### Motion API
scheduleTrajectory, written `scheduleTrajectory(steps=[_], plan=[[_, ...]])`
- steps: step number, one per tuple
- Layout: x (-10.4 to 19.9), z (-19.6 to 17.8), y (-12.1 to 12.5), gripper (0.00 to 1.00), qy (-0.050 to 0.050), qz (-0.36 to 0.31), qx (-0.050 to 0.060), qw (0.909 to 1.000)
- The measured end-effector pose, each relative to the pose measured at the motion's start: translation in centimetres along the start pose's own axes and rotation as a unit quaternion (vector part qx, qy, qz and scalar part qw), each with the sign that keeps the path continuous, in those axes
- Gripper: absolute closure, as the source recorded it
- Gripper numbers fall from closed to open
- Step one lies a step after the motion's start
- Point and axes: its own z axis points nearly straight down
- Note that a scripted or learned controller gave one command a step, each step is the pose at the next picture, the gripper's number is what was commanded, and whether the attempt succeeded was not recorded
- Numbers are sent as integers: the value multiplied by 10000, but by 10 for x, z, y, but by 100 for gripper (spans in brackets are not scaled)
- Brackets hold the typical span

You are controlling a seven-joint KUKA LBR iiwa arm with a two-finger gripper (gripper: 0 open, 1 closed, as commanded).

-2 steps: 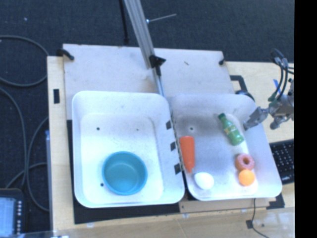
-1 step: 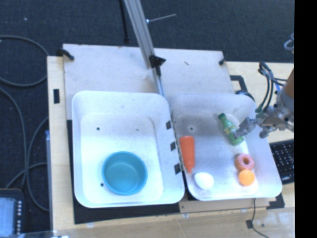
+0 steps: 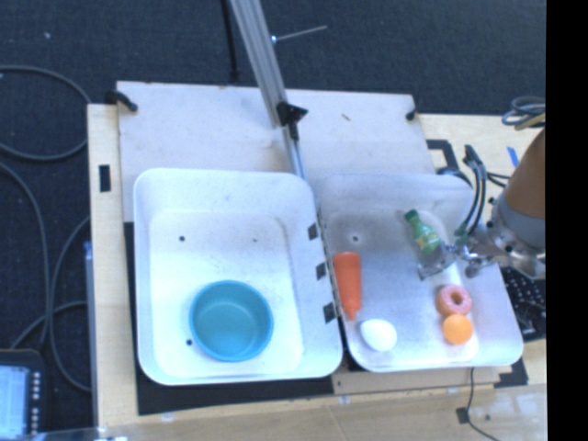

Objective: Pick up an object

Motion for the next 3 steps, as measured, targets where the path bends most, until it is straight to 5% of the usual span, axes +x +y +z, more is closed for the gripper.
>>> scheduleTrajectory(steps=[1,2,3], plan=[[-7,60,0,0,-48,-2,-96,9999],[-6,46,1,100,-7,19,-83,10000],[-16,-12,9,100,-2,-18,-79,10000]])
